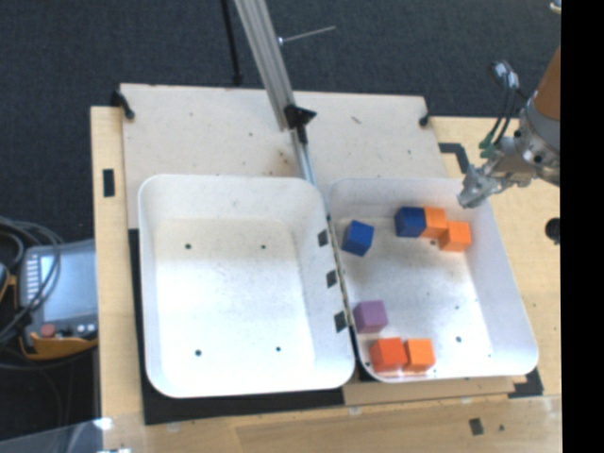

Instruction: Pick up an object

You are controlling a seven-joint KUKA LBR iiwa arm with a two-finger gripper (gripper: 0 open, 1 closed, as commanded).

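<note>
Two orange blocks (401, 354) sat side by side against the near wall of the right bin (500, 281), touching each other. Just behind them, near that bin's left wall, lay a purple block (369, 315). Farther back a blue block (358, 238) rested alone and slightly turned, close to the divide between the bins. Toward the bin's far right corner a darker blue block (410, 222) touched an orange block (435, 222), and another orange block (455, 236) sat just beside that one, nearer the right wall. The left bin (236, 281) stood next to the right bin, their inner rims meeting. Both bins rested on the pale wooden surface (368, 125). A slanted aluminium rail (264, 50) rose from behind the bins. The gripper (472, 194) hung over the far right corner of the right bin, just beyond the orange blocks there and not touching any of them; nothing showed in it, and whether it was spread or pressed together could not be told from this angle. Above it, the grey arm (528, 144) reached in from the right
</note>
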